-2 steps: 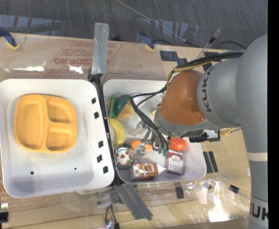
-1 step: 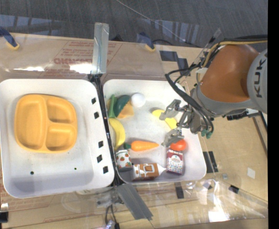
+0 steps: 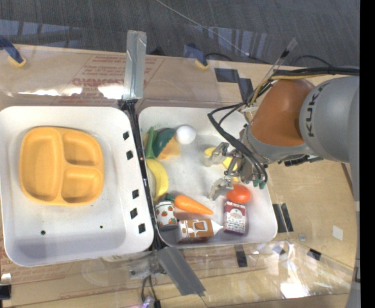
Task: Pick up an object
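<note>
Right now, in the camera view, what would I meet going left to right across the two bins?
Yellow divided plate → banana → carrot → end effector → red-capped bottle. The green-and-yellow toy, white ball, brown carton and small round item overlap these in left-right position, so they are left out.

Robotics lab, test bench setup. Grey industrial arm with orange band (image 3: 284,117) reaches in from right, loose black cables (image 3: 229,117) trailing at wrist. Two shallow white plastic bins (image 3: 78,236) side by side on brown cardboard sheet (image 3: 78,76) under taped clear film. Toy food in right bin: plastic orange carrot (image 3: 192,205), yellow banana (image 3: 158,177); yellow compartment tray (image 3: 61,164) in left bin. Dark grey carpet floor (image 3: 78,5) at far side.
</note>
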